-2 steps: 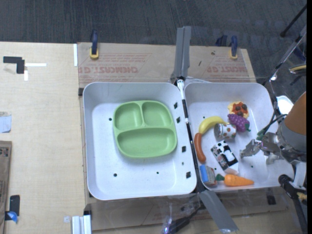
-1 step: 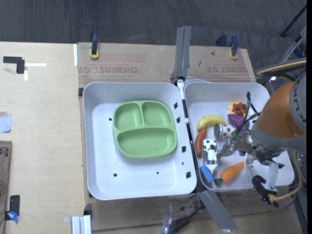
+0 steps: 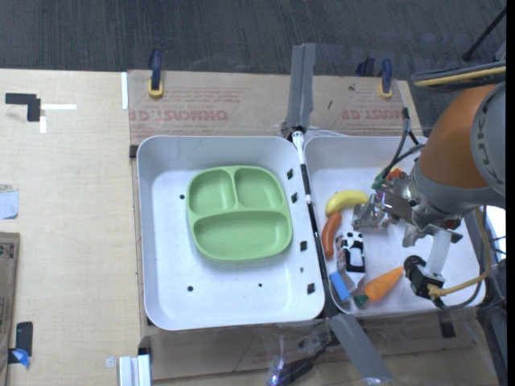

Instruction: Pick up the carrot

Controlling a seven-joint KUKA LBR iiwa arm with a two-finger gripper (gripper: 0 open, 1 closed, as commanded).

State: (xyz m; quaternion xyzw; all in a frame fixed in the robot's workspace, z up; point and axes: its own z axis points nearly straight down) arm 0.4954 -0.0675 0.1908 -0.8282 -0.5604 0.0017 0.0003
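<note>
The carrot [image 3: 381,283], orange with a green end at its lower left, lies slanted near the front wall of the right bin [image 3: 366,155]. My gripper [image 3: 372,215] hangs over the middle of that bin, just right of a yellow banana [image 3: 346,201]. It is well behind the carrot and apart from it. Nothing is visibly held.
An orange-red sausage-like piece [image 3: 328,234], a black-and-white object [image 3: 352,252] and a blue object [image 3: 339,286] lie left of the carrot. The left bin [image 3: 161,240] holds a green divided plate [image 3: 239,213]. Clamps sit on the board behind the bins.
</note>
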